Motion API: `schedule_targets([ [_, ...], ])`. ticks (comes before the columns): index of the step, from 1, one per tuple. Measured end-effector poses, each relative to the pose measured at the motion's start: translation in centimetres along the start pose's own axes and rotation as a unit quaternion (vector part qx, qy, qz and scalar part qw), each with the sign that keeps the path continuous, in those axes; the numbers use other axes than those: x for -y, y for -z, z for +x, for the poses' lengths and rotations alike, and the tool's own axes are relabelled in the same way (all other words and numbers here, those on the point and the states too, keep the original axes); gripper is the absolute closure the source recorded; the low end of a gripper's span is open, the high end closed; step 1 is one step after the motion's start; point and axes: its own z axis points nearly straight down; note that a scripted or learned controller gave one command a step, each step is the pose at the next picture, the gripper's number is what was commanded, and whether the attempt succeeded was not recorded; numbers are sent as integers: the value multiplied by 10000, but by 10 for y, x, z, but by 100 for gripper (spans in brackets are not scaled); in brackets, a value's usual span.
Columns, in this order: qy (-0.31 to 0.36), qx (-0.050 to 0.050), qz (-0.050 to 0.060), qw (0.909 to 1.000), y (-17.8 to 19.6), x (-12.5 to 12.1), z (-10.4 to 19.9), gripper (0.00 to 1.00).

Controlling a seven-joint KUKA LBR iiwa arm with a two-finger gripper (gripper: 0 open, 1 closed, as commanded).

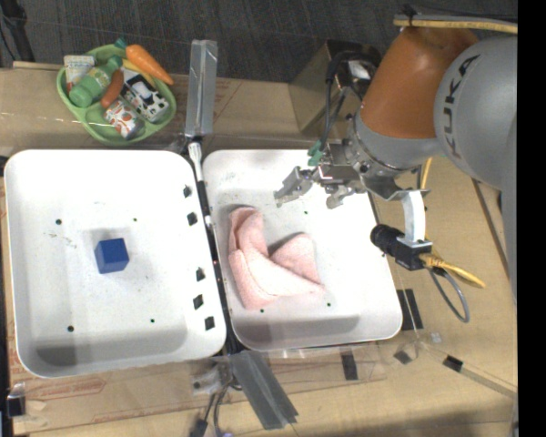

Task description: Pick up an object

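Grey arm (478, 98) reads "KUKA" above pink cloth (271, 264).

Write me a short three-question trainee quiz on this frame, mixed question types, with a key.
1. True or false: the blue cube lies in the same bin as the pink cloth.
2. Which bin is the gripper over? A) left bin B) right bin C) the green bowl
3. Fill in: the green bowl of toy food sits beyond the ___ bin's far edge.

Key:
1. False; the cube is alone in the left bin.
2. B, above the far part, apart from the cloth.
3. left
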Motion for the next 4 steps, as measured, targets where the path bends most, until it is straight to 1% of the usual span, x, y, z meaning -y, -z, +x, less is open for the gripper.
schedule_targets([
  [1,581,0,-20,9983,-179,7,-33,0],
  [2,579,1,-21,9983,-179,7,-33,0],
  [3,610,2,-7,9981,-169,7,-33,100],
  [4,611,3,-10,9981,-169,7,-33,0],
])
